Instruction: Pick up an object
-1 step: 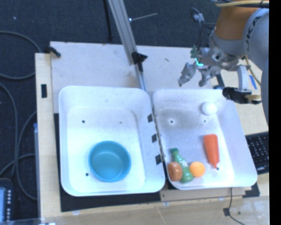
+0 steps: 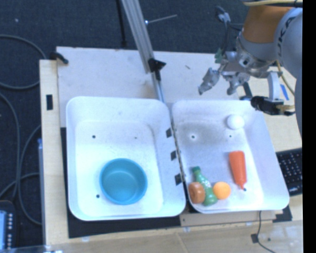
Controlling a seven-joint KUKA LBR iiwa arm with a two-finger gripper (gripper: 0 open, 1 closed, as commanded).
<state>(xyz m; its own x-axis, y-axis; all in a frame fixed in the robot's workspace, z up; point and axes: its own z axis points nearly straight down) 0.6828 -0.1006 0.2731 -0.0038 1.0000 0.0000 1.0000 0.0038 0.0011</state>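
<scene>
My tool (image 2: 220, 83) hangs up high, above the back edge of the right bin (image 2: 263, 141). Its 2 fingers are spread apart and there is nothing between them. So I have not picked up anything yet. The whole job is still left to do.

All the things I could take lie in the right bin. A white ball (image 2: 235, 122) sits near the back, closest to my tool. A carrot (image 2: 238, 168) lies further toward the front, on its own. In the front corner 3 things are bunched up and touching: a brown ball (image 2: 196, 192), a green toy (image 2: 206, 185) and an orange ball (image 2: 221, 190).

The left bin (image 2: 84, 115) has a blue bowl (image 2: 123, 181) in it, far from my tool.

I think the white ball or the carrot is the easy pick, since each has free room around it. The bunch in the corner looks harder, because my fingers could bump the wrong thing. I must go down, close on 1 thing, and lift it.
</scene>
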